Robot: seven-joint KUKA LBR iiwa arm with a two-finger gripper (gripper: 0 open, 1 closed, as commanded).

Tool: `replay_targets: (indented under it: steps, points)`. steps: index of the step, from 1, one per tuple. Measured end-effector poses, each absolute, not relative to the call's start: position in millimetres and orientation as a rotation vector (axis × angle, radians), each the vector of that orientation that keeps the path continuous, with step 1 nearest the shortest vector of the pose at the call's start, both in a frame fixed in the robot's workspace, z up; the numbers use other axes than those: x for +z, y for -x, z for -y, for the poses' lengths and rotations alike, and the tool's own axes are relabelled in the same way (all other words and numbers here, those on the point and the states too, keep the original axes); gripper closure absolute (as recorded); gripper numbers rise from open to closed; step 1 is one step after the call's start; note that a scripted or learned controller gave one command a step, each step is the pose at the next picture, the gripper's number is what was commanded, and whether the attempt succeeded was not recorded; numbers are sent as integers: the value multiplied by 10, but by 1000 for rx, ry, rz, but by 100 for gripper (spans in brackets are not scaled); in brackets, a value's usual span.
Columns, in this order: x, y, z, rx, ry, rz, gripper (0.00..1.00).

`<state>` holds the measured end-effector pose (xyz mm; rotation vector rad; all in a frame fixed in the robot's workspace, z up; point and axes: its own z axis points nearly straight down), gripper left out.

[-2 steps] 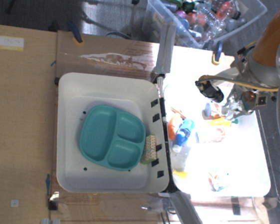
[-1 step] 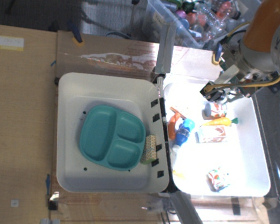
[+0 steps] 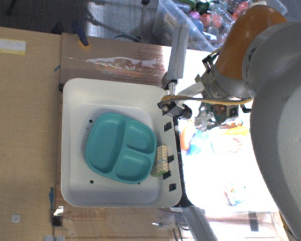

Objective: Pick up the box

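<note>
Overhead, the grey arm (image 3: 287, 106) with its orange band filled the space to the right of the left bin (image 3: 73, 184). A teal divided plate (image 3: 119, 147) lay in that bin's middle. The small patterned box (image 3: 161, 160) stood against the plate's right edge. The gripper (image 3: 205, 118) hung beyond the bin's upper right corner.

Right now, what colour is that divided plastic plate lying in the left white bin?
The divided plastic plate is teal, plain all over, seen best in the overhead camera view.
</note>
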<state>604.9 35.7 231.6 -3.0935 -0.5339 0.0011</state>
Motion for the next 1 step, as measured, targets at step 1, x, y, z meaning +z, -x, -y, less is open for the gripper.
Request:
replay_targets:
  steps: [1]
  points:
    - [2174,-6445,-818,-4,3124,314,100]
